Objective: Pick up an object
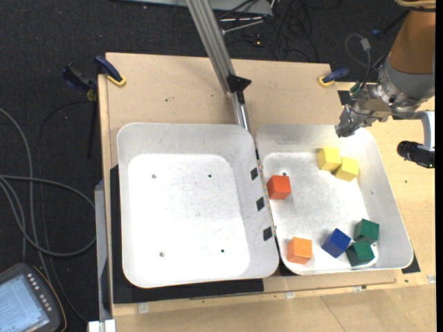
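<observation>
Blocks sit scattered in the right bin (pixel 387 185): two yellow blocks (pixel 337 162) touching each other near its far side, a red block (pixel 279 187) by the inner wall, an orange block (pixel 300 250) at the near edge, a blue block (pixel 337 243) beside it, and two green blocks (pixel 363 242) close together in the near right corner. Any of them would serve as the object to lift. They look like small, stiff, light cubes with flat faces, so a pinch across two opposite sides should hold well; smooth paint might let one slip if caught on a corner. The red block stands well apart from the others and seems the easiest to take, while the paired ones leave little space for a finger between them.

The gripper (pixel 346 127) hangs over the far rim of the right bin, just beyond the yellow pair, holding nothing; whether it is spread or closed I cannot tell.

The left bin (pixel 131 185) lies alongside on a pale wooden bench (pixel 173 88), with clamps (pixel 111 71) at its far corners, cables (pixel 28 185) on the dark floor, and a slanted metal pole (pixel 211 33) behind.
</observation>
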